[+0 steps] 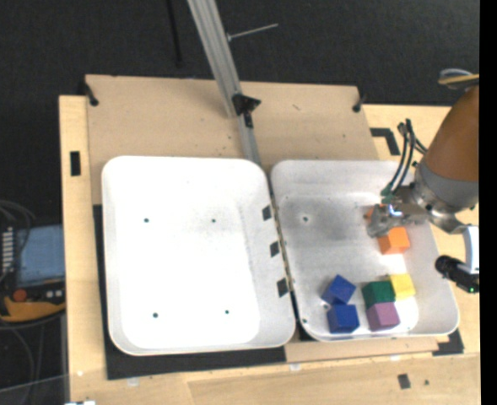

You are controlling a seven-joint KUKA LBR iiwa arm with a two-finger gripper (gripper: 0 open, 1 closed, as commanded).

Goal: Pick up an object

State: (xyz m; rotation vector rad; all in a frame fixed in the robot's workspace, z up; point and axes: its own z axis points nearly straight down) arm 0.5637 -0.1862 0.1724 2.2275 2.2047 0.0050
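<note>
Two bins stood side by side on the tabletop, the left bin touching the right bin along their inner edges. All blocks lay in the right bin. One block sat near its right edge, just below the hand. Five more blocks gathered toward the near right corner: two blocks on the left, one behind the other, and three blocks close together to their right. A metal rail rose behind the bins, near the far edge.
</note>
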